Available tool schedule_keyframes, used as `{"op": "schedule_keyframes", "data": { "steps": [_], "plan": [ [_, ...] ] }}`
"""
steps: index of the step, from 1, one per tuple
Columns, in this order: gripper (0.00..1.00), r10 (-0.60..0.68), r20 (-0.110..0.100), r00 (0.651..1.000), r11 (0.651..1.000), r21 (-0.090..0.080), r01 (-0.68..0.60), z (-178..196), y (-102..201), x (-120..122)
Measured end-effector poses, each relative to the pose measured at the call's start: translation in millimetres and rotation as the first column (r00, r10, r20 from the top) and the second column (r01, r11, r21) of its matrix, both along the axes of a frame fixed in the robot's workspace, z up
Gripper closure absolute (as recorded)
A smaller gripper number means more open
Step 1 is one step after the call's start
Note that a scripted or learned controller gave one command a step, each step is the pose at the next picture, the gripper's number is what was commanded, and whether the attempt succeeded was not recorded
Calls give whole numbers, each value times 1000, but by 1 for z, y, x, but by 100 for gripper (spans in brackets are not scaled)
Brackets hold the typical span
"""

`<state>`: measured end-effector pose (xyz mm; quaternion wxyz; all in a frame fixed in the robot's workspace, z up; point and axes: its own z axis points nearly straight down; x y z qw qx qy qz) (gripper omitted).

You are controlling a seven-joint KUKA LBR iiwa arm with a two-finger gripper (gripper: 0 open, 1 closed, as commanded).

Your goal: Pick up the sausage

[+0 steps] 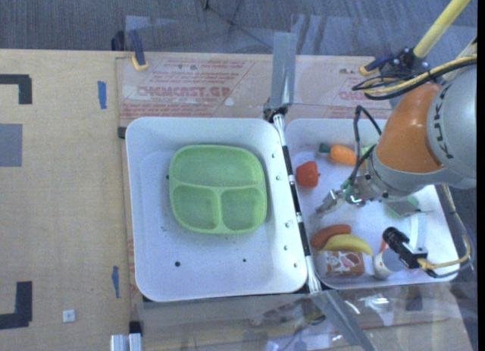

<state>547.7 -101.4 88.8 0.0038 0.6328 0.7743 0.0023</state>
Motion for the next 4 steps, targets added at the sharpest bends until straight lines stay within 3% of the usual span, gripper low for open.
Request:
{"op": "schedule_keyframes", "data": {
  "steps": [1,2,3,4],
  "plan": [
    [0,-102,3,995,995,0,102,0,1,-28],
    [0,-511,-1,859,859,5,511,0,-10,-8],
    [0,-97,3,995,995,1,97,0,-21,-33],
    [0,-558,4,830,830,4,558,0,-4,-38]
  ]
}}
